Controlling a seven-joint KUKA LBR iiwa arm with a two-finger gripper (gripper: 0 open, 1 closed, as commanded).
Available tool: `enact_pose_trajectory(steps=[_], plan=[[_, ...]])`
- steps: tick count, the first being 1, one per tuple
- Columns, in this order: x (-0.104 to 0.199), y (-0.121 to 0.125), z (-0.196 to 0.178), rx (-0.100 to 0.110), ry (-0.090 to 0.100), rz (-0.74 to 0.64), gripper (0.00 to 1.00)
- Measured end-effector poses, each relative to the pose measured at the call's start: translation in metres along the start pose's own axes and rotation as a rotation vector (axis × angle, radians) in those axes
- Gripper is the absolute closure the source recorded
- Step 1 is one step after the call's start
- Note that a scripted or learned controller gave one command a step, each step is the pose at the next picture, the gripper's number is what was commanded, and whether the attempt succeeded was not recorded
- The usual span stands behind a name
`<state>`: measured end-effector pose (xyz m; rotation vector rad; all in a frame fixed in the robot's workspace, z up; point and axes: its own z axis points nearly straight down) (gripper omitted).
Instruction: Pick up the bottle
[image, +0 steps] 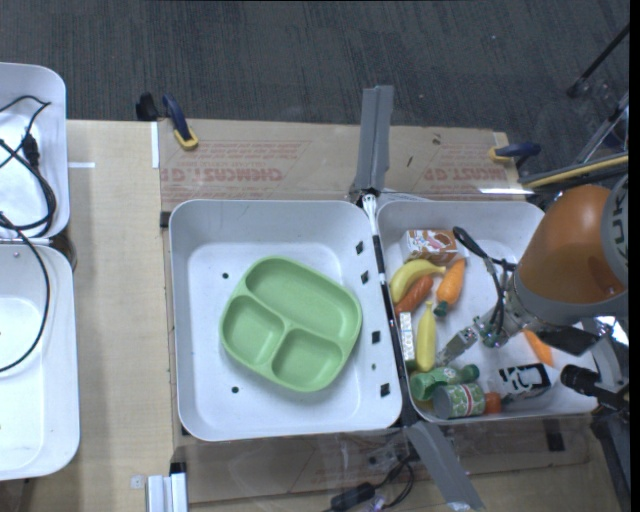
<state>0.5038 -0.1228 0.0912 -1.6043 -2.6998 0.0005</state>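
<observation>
Green bottle (447, 391) with a red-patterned label lies on its side; near the right bin's front edge.

Red upside-down lettering on the cardboard sheet (300, 160) behind the bins, reading roughly "CHEMCO", other labels too blurred to read

Even, bright overhead light, soft shadows, slightly soft focus throughout.
</observation>
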Motion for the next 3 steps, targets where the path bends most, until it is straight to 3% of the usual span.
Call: enact_pose_trajectory(steps=[1,2,3], plan=[[0.0,0.0,0.0,0.0,0.0,0.0,0.0],[-0.004,0.036,-0.003,0.0,-0.012,-0.302,0.0],[-0.093,0.064,-0.061,-0.003,-0.006,-0.351,0.0]])
